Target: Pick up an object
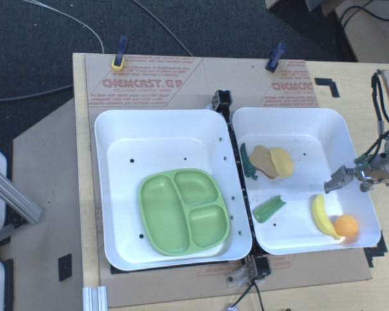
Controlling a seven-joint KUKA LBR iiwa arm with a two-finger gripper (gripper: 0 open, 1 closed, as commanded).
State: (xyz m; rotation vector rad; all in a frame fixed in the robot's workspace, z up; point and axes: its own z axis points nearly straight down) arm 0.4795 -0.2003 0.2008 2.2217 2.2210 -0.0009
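Two bins sit side by side on the worktop (84, 173); the left bin (117, 135) carries a green divided plate (183, 210), the right bin (324, 125) carries everything I might pick. My gripper (334, 181) hangs low at the right bin's right side, just above the banana (322, 216), and I cannot tell whether it is open or closed from this slant. The orange ball (345, 226) touches the banana's lower end near the bin wall. I judge that pairing as the main hazard: coming down there could nudge the ball, roll it off, or pinch both and drop them. The wall leaves little room. The green pepper (268, 208), the tan and yellow pieces (272, 162) and the dark green piece (247, 162) by the divider lie well apart.
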